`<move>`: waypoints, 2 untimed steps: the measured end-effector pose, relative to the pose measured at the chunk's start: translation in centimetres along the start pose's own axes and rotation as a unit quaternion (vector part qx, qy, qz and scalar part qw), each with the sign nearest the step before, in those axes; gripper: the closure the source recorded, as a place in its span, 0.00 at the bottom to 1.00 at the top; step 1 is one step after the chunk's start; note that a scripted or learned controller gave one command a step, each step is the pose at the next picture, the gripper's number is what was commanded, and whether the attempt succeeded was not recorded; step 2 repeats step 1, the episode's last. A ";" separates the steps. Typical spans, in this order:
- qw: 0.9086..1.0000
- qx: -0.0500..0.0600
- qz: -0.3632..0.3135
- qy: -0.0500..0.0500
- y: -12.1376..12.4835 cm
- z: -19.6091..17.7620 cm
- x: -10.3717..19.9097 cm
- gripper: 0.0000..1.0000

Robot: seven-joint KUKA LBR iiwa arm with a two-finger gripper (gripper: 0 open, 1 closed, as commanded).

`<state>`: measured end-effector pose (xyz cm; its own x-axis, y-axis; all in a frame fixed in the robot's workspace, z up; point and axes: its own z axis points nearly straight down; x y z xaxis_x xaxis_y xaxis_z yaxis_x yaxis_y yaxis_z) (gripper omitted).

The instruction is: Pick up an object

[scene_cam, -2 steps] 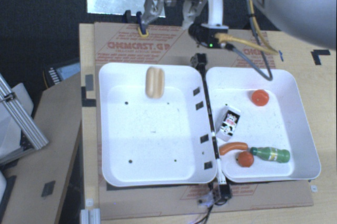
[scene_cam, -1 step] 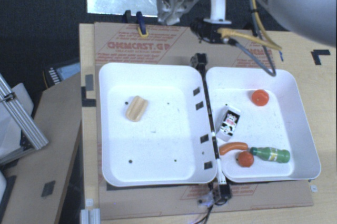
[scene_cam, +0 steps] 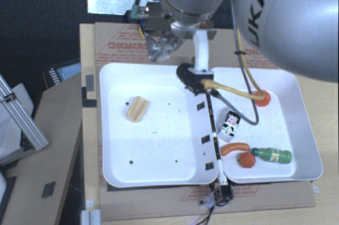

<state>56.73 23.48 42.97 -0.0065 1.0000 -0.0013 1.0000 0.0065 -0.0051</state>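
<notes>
Grey arm [scene_cam: 286, 12] looms over the right bin [scene_cam: 304, 107], gripper [scene_cam: 159, 52] poised beyond the bins' far rim, its state hard to tell, green bottle [scene_cam: 273, 155] in that bin's near corner, orange ball [scene_cam: 246, 160] touching the bottle's neck, tan wooden block [scene_cam: 136, 109] lies alone in the left bin [scene_cam: 153, 165].

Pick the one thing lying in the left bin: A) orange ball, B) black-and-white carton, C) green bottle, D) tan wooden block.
D: the tan wooden block lies alone in the left bin; the bottle, ball and carton are in the right bin.
</notes>
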 end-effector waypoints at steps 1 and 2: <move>1.000 -0.010 0.003 0.003 5.1 -11.3 -0.2 1.00; 1.000 -0.010 0.003 0.003 5.1 -11.3 -0.2 1.00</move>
